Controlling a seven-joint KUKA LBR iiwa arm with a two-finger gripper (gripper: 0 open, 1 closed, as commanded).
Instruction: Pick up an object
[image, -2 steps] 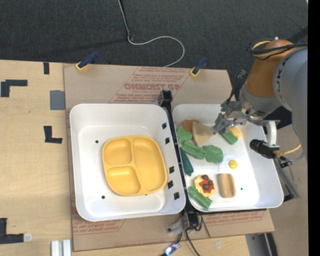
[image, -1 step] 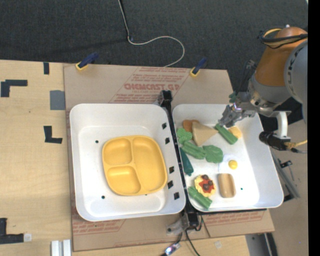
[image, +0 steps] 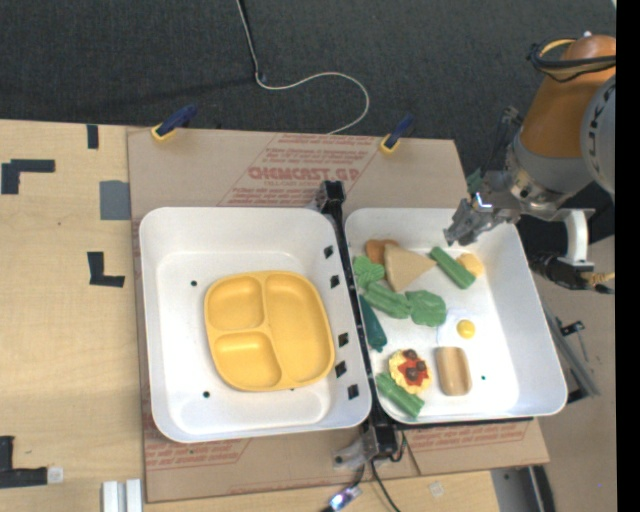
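Bins sit side by side on a cardboard sheet (image: 300, 175) that lies on the wooden bench (image: 60, 330). The left bin (image: 165, 240) holds a single yellow tray (image: 268, 330) with three compartments, lying flat near the middle and leaving white floor bare all round it, most of all along the far wall. The right bin (image: 525, 330) holds a crowd of toy foods, gathered mostly toward its left wall: a tan wedge (image: 404, 268) with a small brown piece (image: 375, 249) just beside it, a green stick (image: 452, 268) lying at a slant with a pale yellow piece (image: 470, 264) touching its right end, a large green leafy piece (image: 400, 298), a dark teal stick (image: 373, 326) close to the dividing wall, a small yellow ball (image: 465, 327) lying apart, a red and yellow flower-like piece (image: 410, 370), a tan bread roll (image: 453, 370) just right of it, and a green pod (image: 402, 397) at the near edge. The right side of this bin's floor is bare. The gripper (image: 467, 228) hangs over the far rim of the right bin, just beyond the green stick, with nothing seen between its fingers; whether the jaws are spread or pressed together cannot be told. Two clamps, one (image: 173, 122) at the left and one (image: 397, 130) at the right, pin the cardboard's far edge, and a white cable (image: 310, 82) loops across the dark floor beyond. Red print on the cardboard is upside down, and I cannot read it with certainty.
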